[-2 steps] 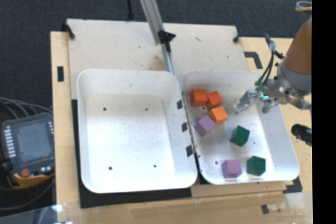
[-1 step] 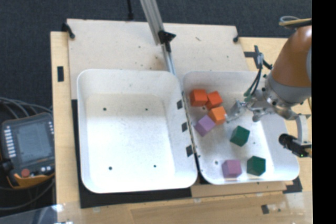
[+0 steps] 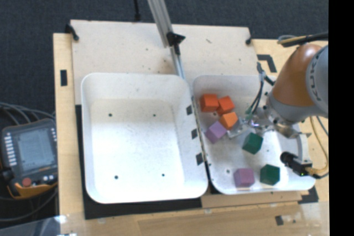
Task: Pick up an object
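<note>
Right now the arm (image 3: 301, 85) comes in from the right edge of the frame, its orange band bulging at the upper right and its grey wrist bent down and leftward over the right bin (image 3: 221, 184). The gripper (image 3: 247, 125) hangs low inside that bin, in the middle right of the frame, just beside an orange cube and a green cube. Whether it is released or clenched cannot be told from this angle, and no object can be seen caught in it.

The right bin holds seven cubes. Three orange ones cluster toward its upper left: one (image 3: 209, 102) nearest the bin's left wall, a second (image 3: 225, 104) touching it on the right, and a third (image 3: 229, 119) just below. A purple cube (image 3: 216, 132) lies below and left of these, near the gripper. A green cube (image 3: 253, 143) sits just below the gripper. Along the lower edge of the bin rest another purple cube (image 3: 243, 177) and another green cube (image 3: 270, 174), near each other.

The left bin (image 3: 88, 119) fills the centre left of the frame, its white floor showing a few dark specks.
</note>
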{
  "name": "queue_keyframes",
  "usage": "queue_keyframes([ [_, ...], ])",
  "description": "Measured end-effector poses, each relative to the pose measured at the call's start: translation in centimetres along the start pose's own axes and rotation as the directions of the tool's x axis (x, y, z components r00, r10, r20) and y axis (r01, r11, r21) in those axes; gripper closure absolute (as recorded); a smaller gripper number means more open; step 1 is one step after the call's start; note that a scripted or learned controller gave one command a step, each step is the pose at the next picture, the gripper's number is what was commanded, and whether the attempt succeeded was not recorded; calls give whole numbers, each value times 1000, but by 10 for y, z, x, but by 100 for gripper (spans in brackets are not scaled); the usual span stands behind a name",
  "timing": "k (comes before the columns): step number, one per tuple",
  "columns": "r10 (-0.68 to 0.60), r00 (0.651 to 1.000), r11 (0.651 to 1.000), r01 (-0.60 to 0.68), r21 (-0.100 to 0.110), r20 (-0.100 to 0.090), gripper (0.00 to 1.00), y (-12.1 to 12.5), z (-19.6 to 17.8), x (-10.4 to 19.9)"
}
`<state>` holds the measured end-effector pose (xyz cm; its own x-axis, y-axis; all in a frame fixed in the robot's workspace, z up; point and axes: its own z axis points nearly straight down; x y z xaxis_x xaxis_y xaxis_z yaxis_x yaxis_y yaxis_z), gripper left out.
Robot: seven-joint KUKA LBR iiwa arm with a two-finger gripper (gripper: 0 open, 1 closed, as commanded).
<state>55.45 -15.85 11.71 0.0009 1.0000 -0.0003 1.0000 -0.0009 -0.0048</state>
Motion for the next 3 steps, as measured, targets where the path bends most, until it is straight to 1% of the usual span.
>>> queue_keyframes([
  [1, 0, 1000, 1000, 0, -9, 3, 0, 2, 19, -2],
  [2, 6, 1000, 1000, -6, -13, 3, 100, 3, 7, -3],
  [3, 2, 1000, 1000, -2, -11, 2, 100, 7, -39, -10],
])
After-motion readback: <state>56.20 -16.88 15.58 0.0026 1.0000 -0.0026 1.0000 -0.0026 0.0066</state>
